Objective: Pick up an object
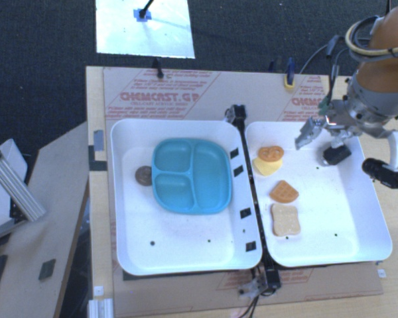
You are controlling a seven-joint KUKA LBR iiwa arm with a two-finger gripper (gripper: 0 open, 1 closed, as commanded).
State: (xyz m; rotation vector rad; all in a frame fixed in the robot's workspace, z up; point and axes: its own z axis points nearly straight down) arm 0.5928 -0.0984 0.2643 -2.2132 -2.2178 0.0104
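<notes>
White plastic bins sat side by side on the bench, and the pickable pieces lay in the right bin: a round orange biscuit-like piece resting on a pale yellow slice, an orange wedge-shaped piece just below them, and a slice of toy bread nearest the front rim. The left bin held a blue divided plate with a small grey-brown disc touching its left edge.

The gripper hung over the back of the right bin with its two fingers spread well apart and nothing between them. It stood to the right of the stacked orange and yellow pieces, clear of both.

Doing this step well probably meant choosing one isolated target. The bread slice and the orange wedge lay flat and close together, so the fingers would need to straddle a single piece across its narrower side. The stacked pair looked riskier, since closing on the top piece might push it off the slice. How high the fingertips were above the bin floor was hard to judge from this slanted view.
</notes>
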